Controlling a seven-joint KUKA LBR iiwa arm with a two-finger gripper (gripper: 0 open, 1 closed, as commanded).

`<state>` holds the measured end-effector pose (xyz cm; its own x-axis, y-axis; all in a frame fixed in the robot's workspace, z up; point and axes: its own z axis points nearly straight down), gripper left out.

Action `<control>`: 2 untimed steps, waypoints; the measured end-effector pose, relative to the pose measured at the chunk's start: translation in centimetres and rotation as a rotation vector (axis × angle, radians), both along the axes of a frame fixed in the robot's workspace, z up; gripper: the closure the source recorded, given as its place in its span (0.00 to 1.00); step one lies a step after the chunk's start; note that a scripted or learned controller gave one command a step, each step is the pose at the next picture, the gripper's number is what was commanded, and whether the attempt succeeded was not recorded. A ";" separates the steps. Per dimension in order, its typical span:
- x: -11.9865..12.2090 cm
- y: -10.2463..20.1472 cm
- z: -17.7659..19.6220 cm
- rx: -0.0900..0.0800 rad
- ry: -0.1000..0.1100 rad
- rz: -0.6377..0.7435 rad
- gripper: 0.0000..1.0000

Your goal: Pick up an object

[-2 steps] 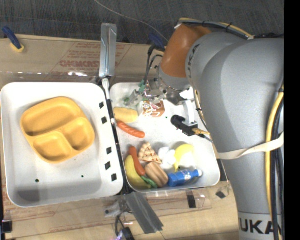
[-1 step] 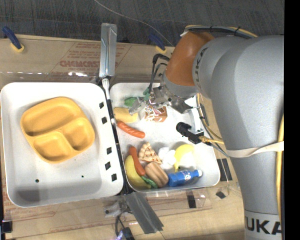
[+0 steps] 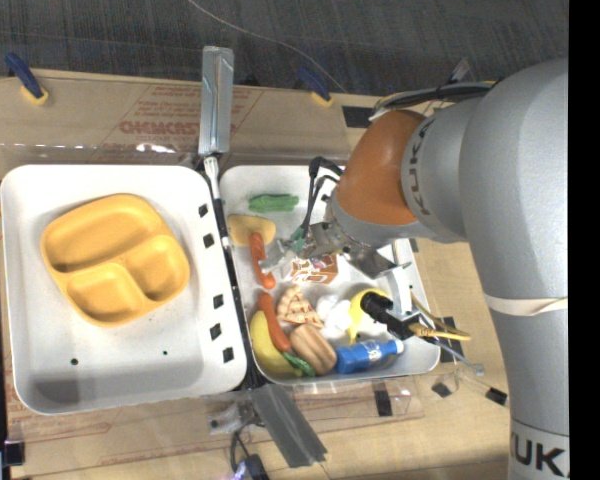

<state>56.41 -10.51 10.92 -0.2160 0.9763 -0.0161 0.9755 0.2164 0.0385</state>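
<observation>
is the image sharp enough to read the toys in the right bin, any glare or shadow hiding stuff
Camera view: fairly soft overall, so small toys in the right bin blur together; the yellow tray in the left bin reads clearly. Light is even, with a mild shadow in the left bin's near corner. The arm covers the gripper's fingers.

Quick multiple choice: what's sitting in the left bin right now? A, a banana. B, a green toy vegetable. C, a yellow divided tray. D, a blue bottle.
C: the yellow divided tray lies alone in the left bin, while the small toy foods are piled in the right bin.
</observation>
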 end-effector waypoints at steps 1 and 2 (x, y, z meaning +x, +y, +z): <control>7.9 0.3 -1.7 0.012 0.040 -0.240 0.00; 5.8 0.4 -0.7 0.011 0.045 -0.145 0.00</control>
<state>62.20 -10.09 10.20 -0.0730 0.9973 0.0016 0.9973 0.0730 -0.0044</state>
